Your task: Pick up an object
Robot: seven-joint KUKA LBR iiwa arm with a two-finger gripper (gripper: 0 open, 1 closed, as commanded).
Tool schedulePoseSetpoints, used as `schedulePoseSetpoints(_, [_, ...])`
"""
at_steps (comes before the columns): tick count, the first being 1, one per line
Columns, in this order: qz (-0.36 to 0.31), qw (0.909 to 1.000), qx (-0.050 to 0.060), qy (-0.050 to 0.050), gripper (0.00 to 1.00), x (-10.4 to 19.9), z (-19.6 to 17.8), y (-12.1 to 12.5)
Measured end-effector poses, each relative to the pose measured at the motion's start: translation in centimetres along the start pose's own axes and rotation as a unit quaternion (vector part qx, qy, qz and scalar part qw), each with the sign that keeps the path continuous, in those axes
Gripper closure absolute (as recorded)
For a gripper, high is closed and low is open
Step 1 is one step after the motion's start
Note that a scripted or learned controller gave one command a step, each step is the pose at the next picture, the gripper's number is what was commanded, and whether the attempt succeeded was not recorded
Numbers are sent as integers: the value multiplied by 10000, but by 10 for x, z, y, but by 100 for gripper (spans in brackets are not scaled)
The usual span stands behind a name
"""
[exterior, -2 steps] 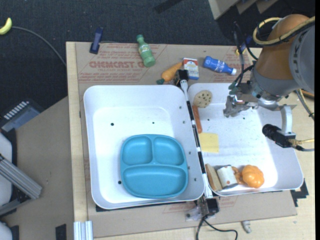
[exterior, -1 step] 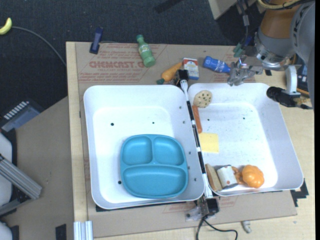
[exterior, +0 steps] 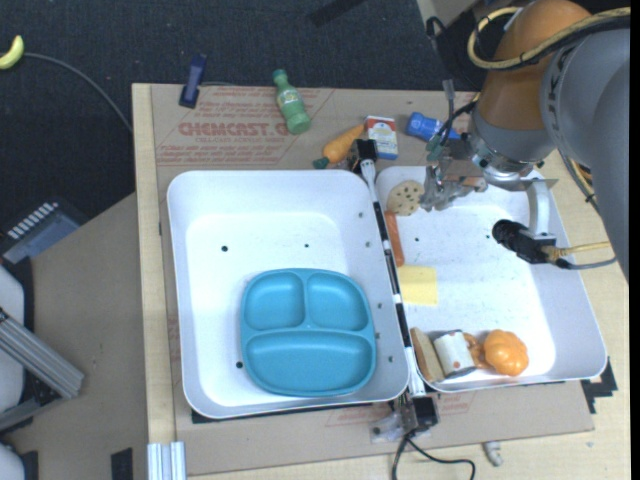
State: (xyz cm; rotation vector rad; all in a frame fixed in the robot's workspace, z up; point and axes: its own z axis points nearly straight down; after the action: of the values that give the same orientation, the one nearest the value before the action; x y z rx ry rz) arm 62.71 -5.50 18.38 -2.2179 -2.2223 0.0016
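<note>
Just above the gripper [exterior: 437, 193] in the view, outside the bins, there's a small blue object [exterior: 424, 126]. Next to it, slightly further left, sits a red-and-white carton [exterior: 381, 136], and an orange piece [exterior: 342, 145] lies beside that. Further left of the gripper, a green bottle [exterior: 290, 103] lies on its side on the red-printed cardboard sheet [exterior: 230, 123]. A dark blue stick [exterior: 192, 80] rests at the sheet's far edge. Way off at the top-left, something yellow [exterior: 10, 51] sits on the dark floor [exterior: 90, 8].
</note>
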Motion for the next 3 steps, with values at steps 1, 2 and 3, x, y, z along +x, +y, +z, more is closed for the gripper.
schedulePoseSetpoints(1, [-4,10000,-20,3,100,83,-1,12])
schedulePoseSetpoints(2, [4,10000,-18,-6,0,81,-1,12])
schedulePoseSetpoints(3, [13,10000,-1,-6,0,14,0,-52])
